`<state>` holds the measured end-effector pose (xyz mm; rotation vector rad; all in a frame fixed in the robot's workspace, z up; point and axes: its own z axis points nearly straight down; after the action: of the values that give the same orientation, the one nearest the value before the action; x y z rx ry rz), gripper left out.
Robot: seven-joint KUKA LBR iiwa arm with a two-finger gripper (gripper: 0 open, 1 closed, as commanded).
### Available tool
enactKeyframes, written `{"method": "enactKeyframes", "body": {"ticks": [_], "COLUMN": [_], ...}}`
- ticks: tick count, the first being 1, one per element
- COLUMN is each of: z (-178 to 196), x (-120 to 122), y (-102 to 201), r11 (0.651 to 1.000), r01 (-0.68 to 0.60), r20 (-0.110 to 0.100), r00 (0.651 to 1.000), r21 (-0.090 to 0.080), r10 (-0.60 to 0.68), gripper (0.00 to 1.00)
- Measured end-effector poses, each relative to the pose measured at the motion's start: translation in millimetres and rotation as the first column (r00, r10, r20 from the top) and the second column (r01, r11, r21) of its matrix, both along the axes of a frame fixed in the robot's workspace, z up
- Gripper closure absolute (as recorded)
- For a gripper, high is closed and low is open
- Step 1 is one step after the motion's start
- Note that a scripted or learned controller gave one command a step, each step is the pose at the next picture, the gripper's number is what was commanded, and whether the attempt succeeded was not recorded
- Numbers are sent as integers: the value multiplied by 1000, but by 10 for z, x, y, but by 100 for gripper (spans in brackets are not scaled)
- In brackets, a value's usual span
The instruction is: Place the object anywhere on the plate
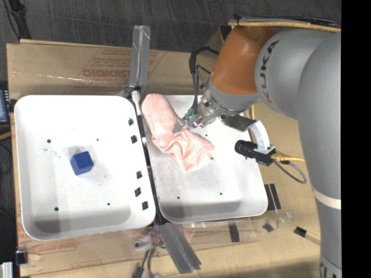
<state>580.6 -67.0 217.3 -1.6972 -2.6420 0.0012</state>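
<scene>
The gripper [189, 120] is down in the right bin [232, 193], its tip against the top of a crumpled pink cloth [174, 136]. Whether it is clenched on the fabric or released cannot be told from this angle; the tip meets the cloth near the cloth's middle, on its right-hand edge. Above the gripper, the orange band [243, 62] of the wrist leans over the bin's far right corner, and the grey arm [301, 80] runs off to the right.

The cloth lies on the floor of the right bin, in its far left part. Its upper end is close beside the wall shared with the left bin [35, 172], and its lower, wider end spreads towards the bin's centre. The rest of the bin floor is white with a few dark specks.

In the left bin, a small blue cube [82, 162] sits left of centre, well apart from the cloth. Both bins rest on a cardboard-covered surface [69, 68].
</scene>
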Motion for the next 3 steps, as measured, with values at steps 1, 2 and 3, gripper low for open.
{"method": "enactKeyframes", "body": {"ticks": [1, 2, 3], "z": [135, 206, 155], "x": [4, 47, 6], "y": [7, 578, 1105], "r11": [1000, 917, 685], "r01": [-6, -399, -729], "r20": [0, 0, -1], "r00": [1000, 917, 685], "r21": [0, -1, 1], "r10": [6, 399, 729], "gripper": [100, 100, 100]}}
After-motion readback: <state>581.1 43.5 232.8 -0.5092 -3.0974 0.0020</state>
